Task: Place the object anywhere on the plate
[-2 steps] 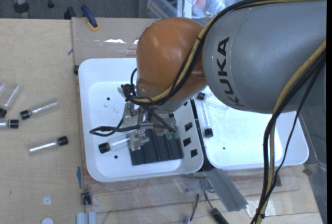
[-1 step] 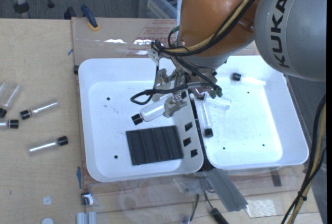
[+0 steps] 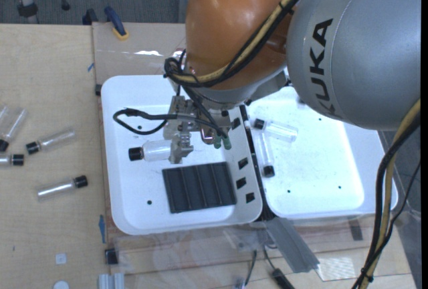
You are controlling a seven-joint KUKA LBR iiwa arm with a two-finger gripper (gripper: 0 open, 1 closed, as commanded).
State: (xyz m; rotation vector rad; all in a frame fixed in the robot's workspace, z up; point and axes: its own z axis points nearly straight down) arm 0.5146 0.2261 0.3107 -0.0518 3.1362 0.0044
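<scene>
end effector (image 3: 179, 147): low in left bin (image 3: 124, 207), over a clear black-capped vial (image 3: 152, 152); grip state cannot be told | vial: lying on bin floor, just far of the dark ribbed plate (image 3: 198, 186) | right bin (image 3: 334, 194): two more vials (image 3: 271, 128)

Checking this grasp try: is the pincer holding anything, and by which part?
Cannot be told. The pincer is down at the vial in the left bin, beside its clear end opposite the black cap, but no grip shows.

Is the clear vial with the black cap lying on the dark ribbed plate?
No, the vial lies on the left bin's white floor, above the plate.
</scene>
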